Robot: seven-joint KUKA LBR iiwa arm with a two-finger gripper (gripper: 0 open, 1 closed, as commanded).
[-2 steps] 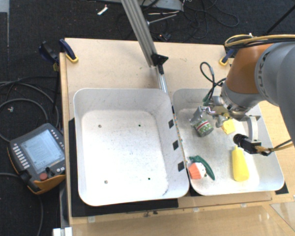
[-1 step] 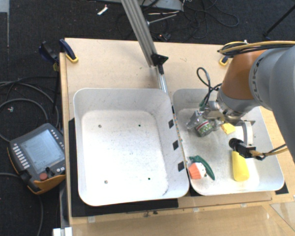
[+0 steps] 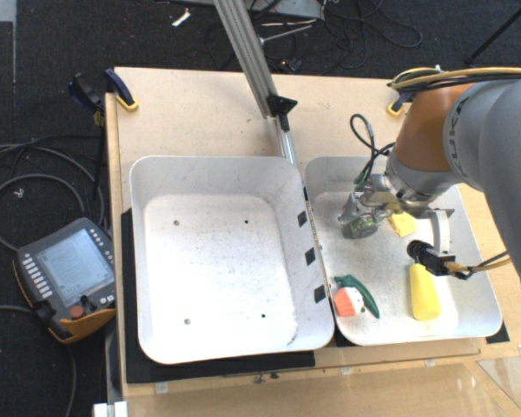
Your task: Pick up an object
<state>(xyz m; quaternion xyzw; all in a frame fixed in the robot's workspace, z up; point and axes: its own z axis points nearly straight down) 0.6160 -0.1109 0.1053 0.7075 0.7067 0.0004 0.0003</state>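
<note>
A: What's on the left?

B: The left bin (image 3: 213, 259), white and speckled.

A: And the right bin (image 3: 469, 315)?

B: A red-and-green toy (image 3: 354, 297) by its near-left wall, a yellow object (image 3: 425, 292) right of that, and a small yellow block (image 3: 402, 224) farther back.

A: The gripper (image 3: 361, 220)?

B: Low in that bin, beside the block. Its state I cannot tell; something greyish sits at its tip, perhaps an object.
</note>
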